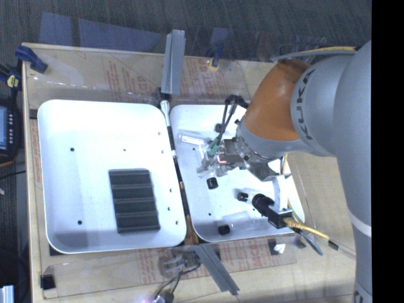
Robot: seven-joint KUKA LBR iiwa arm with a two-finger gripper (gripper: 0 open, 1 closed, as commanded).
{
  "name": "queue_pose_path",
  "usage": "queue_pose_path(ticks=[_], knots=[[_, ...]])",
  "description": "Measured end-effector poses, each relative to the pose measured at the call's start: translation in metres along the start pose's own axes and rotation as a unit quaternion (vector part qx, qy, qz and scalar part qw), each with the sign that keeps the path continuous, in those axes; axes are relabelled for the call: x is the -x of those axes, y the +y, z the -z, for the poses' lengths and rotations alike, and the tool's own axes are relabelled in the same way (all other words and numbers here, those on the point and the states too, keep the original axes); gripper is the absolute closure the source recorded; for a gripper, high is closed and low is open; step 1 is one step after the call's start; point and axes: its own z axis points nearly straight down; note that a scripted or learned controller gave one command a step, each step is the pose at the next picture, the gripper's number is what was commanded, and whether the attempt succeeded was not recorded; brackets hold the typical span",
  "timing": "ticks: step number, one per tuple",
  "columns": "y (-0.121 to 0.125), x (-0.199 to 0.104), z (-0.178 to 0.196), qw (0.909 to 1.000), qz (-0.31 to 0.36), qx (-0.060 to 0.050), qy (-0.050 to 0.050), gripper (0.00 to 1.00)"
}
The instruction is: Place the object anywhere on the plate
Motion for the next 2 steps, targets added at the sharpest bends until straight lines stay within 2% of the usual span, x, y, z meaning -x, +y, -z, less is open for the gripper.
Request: queue_pose_path(ticks=[1,2], knots=[[-0.035,-0.108,0.014,0.9992,0.04,-0.002,0.0,1.0],[-0.036,-0.185,-0.057,0.9986,0.053,-0.003,0.0,1.0]])
